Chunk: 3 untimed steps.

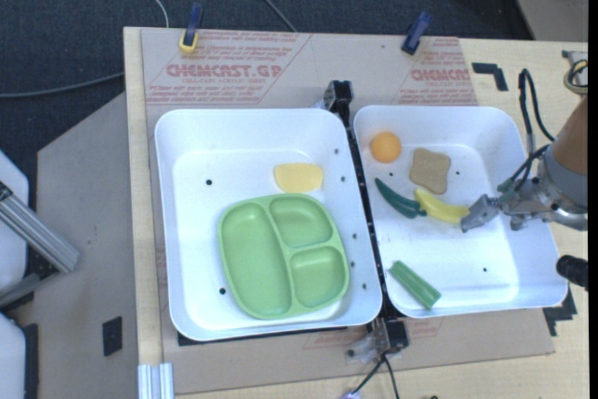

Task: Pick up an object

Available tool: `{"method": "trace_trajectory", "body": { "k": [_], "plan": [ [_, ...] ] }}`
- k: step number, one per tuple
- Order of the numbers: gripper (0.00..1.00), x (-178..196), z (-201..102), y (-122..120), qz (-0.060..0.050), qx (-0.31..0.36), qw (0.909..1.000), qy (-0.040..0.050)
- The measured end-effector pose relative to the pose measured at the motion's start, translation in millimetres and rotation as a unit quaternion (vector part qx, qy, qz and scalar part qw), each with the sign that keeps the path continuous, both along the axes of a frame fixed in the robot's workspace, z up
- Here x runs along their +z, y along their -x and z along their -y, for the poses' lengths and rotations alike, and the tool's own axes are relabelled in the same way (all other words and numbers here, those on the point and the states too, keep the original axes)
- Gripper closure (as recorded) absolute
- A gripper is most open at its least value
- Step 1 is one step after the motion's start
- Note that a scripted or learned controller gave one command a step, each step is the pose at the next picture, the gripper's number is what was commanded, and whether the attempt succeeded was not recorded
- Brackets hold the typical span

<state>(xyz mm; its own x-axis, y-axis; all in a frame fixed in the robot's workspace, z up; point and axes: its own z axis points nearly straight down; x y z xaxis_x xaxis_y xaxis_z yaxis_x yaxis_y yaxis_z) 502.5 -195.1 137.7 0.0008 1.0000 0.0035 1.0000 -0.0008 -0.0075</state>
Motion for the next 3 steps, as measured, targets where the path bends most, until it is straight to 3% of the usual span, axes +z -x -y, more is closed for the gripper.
{"method": "trace_trajectory", "body": {
  "k": [1,2,3],
  "plan": [
    [0.0,-54,-1,1,0.0,0.0,1.0,0.0001],
    [1.0,-41,0,0,0.004,-0.001,1.0,0.0019],
    [1.0,14,7,7,0.006,0.0,1.0,0.0035]
  ]
}}
